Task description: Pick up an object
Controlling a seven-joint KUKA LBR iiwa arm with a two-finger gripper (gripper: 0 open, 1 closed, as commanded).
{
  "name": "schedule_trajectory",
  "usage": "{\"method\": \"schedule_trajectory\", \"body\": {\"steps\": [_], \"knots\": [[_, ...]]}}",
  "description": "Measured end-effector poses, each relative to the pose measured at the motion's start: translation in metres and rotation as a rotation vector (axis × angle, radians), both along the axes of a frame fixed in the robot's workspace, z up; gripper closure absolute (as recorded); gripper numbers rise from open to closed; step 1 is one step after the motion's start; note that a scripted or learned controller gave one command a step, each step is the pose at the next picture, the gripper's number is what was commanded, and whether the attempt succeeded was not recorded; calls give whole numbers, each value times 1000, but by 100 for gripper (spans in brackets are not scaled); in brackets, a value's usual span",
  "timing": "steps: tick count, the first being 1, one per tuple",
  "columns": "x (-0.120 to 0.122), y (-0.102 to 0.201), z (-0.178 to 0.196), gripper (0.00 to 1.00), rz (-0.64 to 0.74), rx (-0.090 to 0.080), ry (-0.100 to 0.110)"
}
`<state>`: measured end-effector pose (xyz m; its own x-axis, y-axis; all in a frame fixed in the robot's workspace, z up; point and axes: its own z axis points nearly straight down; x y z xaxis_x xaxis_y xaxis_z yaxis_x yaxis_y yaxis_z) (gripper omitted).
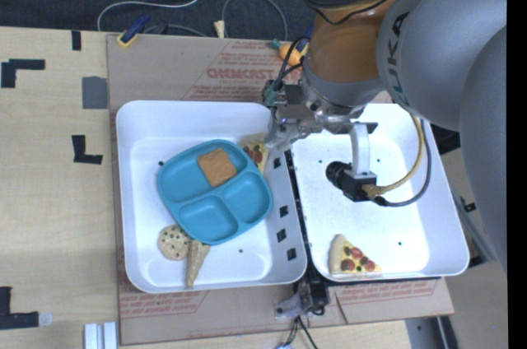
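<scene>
A small bit of food (pixel 253 150) lies just beside the blue plate (pixel 216 195), at its far right corner. The hand (pixel 278 133) is right by the plate too; I cannot tell if it grips anything. The plate's white bin (pixel 136 174) sits on brown cardboard (pixel 165 67) on the pale bench (pixel 49 199).

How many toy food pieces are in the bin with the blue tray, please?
4: a brown square on the blue tray, a cookie and a cone at its near edge, and one piece in the far right corner, partly hidden by the gripper; more may be hidden.
</scene>
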<state>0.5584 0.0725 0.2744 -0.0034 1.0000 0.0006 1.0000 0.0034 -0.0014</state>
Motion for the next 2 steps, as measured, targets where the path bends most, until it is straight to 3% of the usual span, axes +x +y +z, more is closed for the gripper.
{"method": "schedule_trajectory", "body": {"steps": [1, 2], "knots": [[-37, -68, 22, 100, -9, -2, -2], [-36, -65, 20, 0, -3, -1, 0]]}}
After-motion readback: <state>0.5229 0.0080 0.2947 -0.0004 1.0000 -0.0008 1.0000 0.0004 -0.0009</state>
